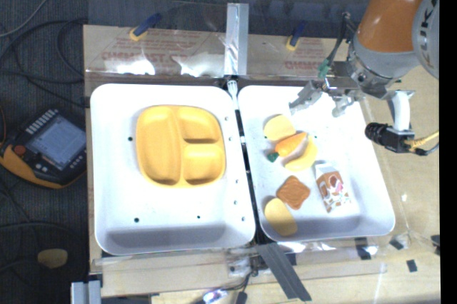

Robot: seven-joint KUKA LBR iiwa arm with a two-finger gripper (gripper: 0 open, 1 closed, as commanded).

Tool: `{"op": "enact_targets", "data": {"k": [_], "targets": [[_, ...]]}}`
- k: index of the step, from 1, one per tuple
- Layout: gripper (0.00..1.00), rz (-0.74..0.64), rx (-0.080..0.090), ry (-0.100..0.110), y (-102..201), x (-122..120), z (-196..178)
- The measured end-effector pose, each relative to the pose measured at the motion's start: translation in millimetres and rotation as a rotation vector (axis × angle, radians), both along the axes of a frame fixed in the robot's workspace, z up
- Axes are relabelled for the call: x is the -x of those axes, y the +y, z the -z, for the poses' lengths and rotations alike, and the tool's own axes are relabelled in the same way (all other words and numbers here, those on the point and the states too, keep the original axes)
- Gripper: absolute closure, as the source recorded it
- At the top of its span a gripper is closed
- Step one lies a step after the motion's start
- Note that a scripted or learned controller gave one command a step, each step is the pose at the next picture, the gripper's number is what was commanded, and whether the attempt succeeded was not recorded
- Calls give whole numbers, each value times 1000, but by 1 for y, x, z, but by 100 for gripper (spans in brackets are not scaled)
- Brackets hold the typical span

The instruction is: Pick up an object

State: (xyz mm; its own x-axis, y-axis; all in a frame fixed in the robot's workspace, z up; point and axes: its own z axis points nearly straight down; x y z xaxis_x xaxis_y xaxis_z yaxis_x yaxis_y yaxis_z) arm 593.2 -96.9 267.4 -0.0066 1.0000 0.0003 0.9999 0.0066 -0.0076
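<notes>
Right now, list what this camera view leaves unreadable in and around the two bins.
- Arm: cut off by the top and right edges; only its wrist end shows.
- Small packet in the right bin: print too small to read.
- Green bit: mostly hidden under the orange food piece.
- Handheld pendant on the floor: screen too small to read.

Bright, even overhead light; both white bins (103, 153) near overexposed, surface detail washed out; glare on the clear plastic sheet (178, 53) at the far side; soft short shadows beneath the yellow tray (180, 144); dark carpet (43, 10) at left dim; overall focus slightly soft.
</notes>
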Motion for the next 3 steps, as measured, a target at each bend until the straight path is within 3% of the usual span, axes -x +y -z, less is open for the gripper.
{"op": "enact_targets", "data": {"k": [1, 2, 3], "targets": [[0, 71, -1, -2, -41, 43, 174], [0, -101, 2, -16, -56, -30, 179], [0, 65, 1, -11, -53, -44, 180]]}}
